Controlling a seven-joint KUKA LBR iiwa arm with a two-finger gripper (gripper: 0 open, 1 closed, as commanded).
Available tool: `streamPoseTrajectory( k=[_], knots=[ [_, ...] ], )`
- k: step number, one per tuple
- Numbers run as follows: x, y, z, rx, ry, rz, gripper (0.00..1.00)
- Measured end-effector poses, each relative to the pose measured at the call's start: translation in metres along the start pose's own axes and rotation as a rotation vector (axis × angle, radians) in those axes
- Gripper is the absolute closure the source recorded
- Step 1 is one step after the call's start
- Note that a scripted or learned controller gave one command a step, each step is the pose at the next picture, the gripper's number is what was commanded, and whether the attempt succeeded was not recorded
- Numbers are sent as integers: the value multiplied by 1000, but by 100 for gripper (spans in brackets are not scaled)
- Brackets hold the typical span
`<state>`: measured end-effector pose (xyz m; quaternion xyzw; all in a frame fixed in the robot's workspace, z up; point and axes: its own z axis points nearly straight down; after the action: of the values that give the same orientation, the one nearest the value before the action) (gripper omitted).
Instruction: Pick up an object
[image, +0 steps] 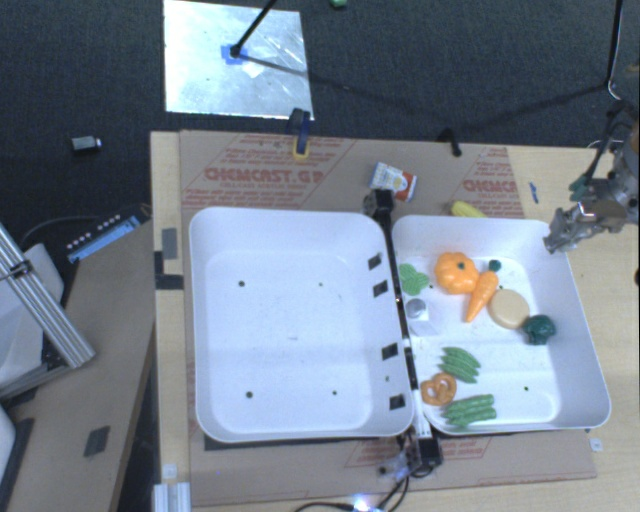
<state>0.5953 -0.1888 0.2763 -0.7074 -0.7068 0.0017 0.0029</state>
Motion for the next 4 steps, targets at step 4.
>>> streamPoseTrajectory(
  k=[4],
  knots=[
    [105,-43,20,-25,-3,-9,100]
  ],
)
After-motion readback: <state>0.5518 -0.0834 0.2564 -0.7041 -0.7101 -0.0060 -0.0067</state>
